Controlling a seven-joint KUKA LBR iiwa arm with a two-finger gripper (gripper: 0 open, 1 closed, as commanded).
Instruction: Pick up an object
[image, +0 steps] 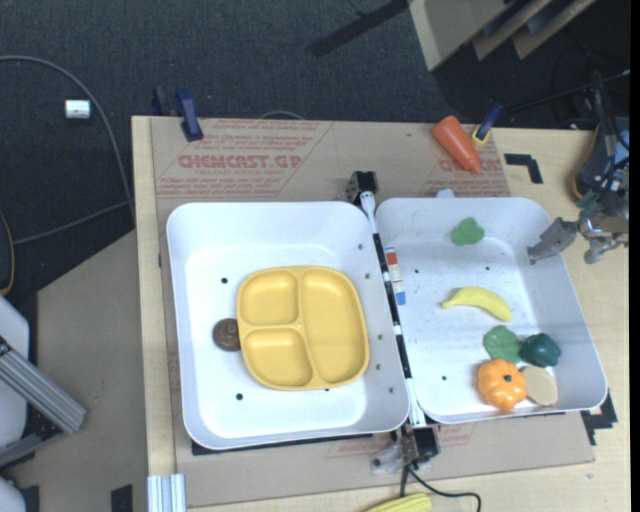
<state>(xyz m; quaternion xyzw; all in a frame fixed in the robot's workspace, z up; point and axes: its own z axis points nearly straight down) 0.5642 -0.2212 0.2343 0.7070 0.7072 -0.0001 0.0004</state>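
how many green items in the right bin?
3. A light green piece lies near the far wall. A green piece and a darker green one sit together by the near right corner, just above the orange pumpkin. More could be hidden beneath that cluster.

Two white bins, one yellow tray, perhaps seven small items

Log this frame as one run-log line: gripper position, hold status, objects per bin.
gripper: over right bin's right rim, holding nothing | right bin: banana, orange pumpkin, green pieces | left bin: yellow divided plate | pick not yet made
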